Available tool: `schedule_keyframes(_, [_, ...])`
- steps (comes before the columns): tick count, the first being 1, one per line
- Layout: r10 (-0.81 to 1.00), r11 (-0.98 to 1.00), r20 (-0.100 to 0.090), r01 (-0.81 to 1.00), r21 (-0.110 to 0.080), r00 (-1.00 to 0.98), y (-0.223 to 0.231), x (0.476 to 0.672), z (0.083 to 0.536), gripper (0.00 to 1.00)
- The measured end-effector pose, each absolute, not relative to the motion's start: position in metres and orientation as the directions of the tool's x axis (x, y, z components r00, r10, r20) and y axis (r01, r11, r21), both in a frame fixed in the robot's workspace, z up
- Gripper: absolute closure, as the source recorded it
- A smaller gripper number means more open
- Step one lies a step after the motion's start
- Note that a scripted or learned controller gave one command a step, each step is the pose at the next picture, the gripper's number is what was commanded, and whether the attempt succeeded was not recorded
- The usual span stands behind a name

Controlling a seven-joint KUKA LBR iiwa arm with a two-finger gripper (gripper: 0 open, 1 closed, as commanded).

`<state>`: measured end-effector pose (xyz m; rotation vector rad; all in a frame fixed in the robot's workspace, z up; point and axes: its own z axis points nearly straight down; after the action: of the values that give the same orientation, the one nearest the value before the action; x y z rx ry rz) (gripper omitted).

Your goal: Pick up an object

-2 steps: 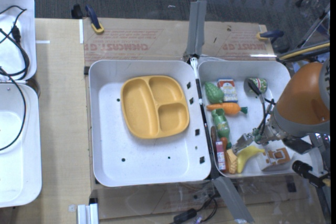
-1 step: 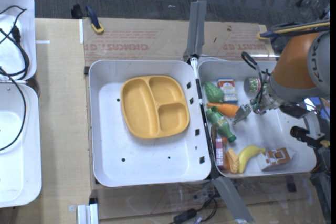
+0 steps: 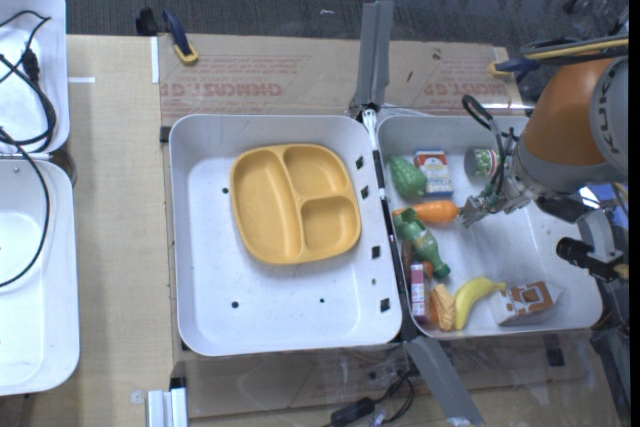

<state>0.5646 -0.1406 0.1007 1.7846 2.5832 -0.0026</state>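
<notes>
The gripper (image 3: 482, 206) hangs low in the right bin (image 3: 560, 250), jaws clenched on nothing visible, just beside the carrot (image 3: 436, 211). One green can (image 3: 481, 161) sits behind it near the far wall. One banana (image 3: 470, 299) and one small carton (image 3: 527, 301) lie along the near edge. One yellow divided plate (image 3: 295, 203) occupies the left bin (image 3: 200, 305).

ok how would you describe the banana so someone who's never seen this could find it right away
Look in the right-hand white bin, the one crowded with small items, and go to its near edge. The banana lies there between an orange-and-red packet on its left and a brown-and-white carton on its right. It is the only curved, plain yellow thing in that bin.
</notes>
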Motion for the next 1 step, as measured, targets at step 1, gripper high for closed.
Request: schedule_keyframes(1, [0.935,0.354,-0.002,0.935,0.0,-0.354,-0.1406,0.5646,0.1007,0.0])
